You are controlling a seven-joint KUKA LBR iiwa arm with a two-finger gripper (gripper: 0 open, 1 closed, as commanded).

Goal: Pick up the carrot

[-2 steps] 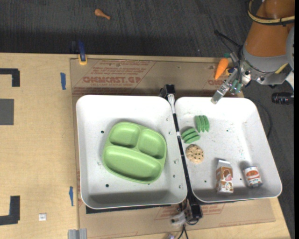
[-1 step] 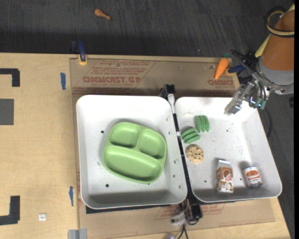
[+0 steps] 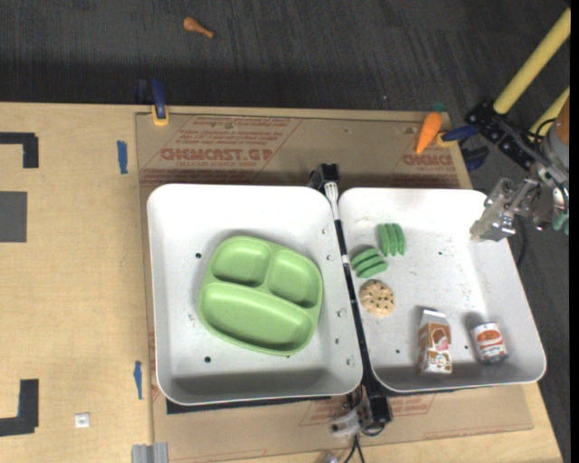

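Note:
The carrot [image 3: 429,131] is small and orange with a green top. It lies on the brown bench board behind the right bin [image 3: 452,203], outside both bins, near a blue clamp. My gripper [image 3: 496,222] hangs over the right bin's far right edge, to the right of the carrot and nearer the camera. Nothing shows in it.
The right bin holds two green pea pods [image 3: 391,238] [image 3: 368,262], a cookie [image 3: 376,297], a small carton [image 3: 435,341] and a can [image 3: 489,343]. The left bin [image 3: 172,271] holds a green divided plate [image 3: 262,291]. A small orange object [image 3: 197,27] lies on the dark floor beyond the bench.

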